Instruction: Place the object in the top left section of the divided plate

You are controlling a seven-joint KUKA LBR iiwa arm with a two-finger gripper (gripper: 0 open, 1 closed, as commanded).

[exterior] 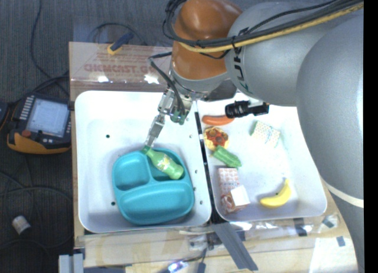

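Note:
A teal divided plate [155, 198] sits in the left bin [97, 148], toward its front right. A green bottle-shaped object [165, 163] lies tilted in the plate's top right section, with its narrow end pointing up-left toward the divider. The plate's top left section [131, 170] holds nothing. My gripper [150, 143] reaches down from the orange-banded wrist [201, 35], and its tip is right at the green object's narrow end. Whether it grips the object cannot be made out.
The right bin [295, 165] holds an orange carrot-like piece [218, 120], a red item [215, 137], a green vegetable [227, 158], a pale packet [266, 133], a banana [276, 195] and a small box [231, 189]. A pendant [41, 124] lies left of the bins.

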